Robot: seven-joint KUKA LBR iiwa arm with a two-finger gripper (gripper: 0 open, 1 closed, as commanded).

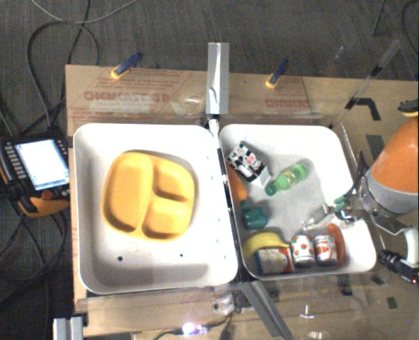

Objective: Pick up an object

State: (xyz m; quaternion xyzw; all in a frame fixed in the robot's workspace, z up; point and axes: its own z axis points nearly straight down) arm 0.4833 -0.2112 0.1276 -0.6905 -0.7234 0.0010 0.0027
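My two-finger gripper (pixel 328 217) hangs low over the right-hand shallow white bin (pixel 337 142), near its right wall, the orange band of my arm (pixel 400 163) above it; from this angle I cannot tell whether the fingers are parted or closed, and nothing is seen between them. Closest beneath are the small red-and-white cans (pixel 314 250) lined along the bin's front edge beside a yellow rounded block (pixel 261 242). They look light, rigid and smooth-sided (likely slippery), so a pinch across a can's middle seems the safest hold. The clear green plastic bottle (pixel 288 178) lies on its side in open floor, well apart from the wall, and would probably roll if nudged. Room is tight at the front rim and right wall; the bin's centre is free. The left-hand white bin (pixel 85 211) carries a yellow divided tray (pixel 150 195).
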